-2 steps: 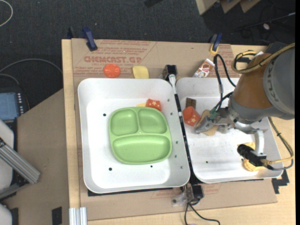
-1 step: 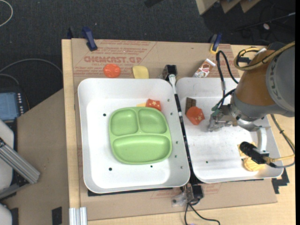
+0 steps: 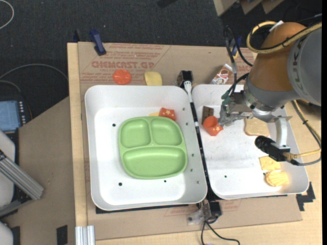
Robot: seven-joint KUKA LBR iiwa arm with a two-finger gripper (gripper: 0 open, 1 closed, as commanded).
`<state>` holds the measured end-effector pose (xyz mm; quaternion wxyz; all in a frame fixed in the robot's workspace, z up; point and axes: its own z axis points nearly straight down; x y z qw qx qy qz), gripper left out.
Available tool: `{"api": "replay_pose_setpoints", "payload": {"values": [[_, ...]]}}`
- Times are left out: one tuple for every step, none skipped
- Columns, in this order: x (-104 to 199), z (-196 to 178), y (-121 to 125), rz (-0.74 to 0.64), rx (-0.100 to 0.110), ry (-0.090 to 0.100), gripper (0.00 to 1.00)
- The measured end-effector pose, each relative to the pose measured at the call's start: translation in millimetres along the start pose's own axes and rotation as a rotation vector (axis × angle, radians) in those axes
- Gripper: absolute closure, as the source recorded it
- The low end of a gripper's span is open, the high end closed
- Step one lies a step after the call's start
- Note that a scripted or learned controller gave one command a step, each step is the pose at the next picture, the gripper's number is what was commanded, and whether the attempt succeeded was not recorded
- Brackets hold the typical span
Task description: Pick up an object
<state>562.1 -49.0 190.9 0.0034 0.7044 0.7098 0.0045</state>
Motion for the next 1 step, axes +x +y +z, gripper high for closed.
{"api": "replay_pose_setpoints", "payload": {"values": [[-58.8, 96.2, -32.7, 0.014, 0.023, -0.001, 1.00]]}}
